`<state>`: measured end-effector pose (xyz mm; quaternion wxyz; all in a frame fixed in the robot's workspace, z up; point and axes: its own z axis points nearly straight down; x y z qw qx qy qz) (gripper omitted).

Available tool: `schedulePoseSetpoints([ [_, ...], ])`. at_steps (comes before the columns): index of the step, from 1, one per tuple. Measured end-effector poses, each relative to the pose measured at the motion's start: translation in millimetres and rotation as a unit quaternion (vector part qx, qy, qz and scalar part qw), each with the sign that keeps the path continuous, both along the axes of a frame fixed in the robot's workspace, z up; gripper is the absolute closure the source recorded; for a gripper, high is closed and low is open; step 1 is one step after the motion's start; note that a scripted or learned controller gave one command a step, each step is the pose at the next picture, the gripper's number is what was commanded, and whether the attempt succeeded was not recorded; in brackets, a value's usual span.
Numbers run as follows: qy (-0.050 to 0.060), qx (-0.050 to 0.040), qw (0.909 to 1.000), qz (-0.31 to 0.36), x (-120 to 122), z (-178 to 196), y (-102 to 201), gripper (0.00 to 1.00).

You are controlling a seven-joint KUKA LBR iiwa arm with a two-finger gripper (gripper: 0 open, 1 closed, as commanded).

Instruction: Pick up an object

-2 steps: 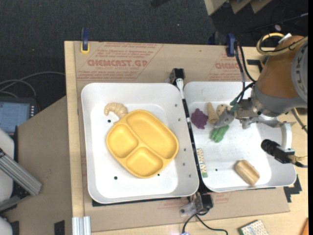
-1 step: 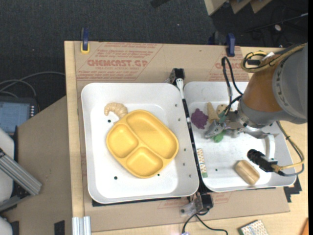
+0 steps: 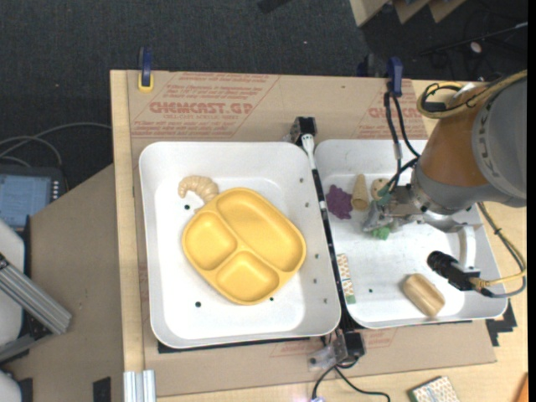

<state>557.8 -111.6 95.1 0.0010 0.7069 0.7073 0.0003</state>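
Note:
My gripper (image 3: 377, 219) is low in the right bin (image 3: 381, 296), near its middle, coming in from the right under the grey and orange arm. A small green object (image 3: 382, 232) lies right at the gripper's tip, partly hidden by it. Just left of it are a purple lump (image 3: 338, 201) and a tan cone-shaped piece (image 3: 360, 191). A tan cylinder (image 3: 423, 294) lies at the bin's front right. I see nothing lifted off the bin floor.
The left bin (image 3: 163, 249) holds a yellow divided plate (image 3: 243, 244) and a pale curled piece (image 3: 197, 188) at its back left. A small patterned strip (image 3: 344, 277) lies by the rim between the bins.

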Motion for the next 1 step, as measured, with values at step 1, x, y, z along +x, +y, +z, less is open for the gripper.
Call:
schedulePoseSetpoints([
  [1,-0.006,0.0007,1.0,0.004,40.6,96.2,59.3,1.0],
])
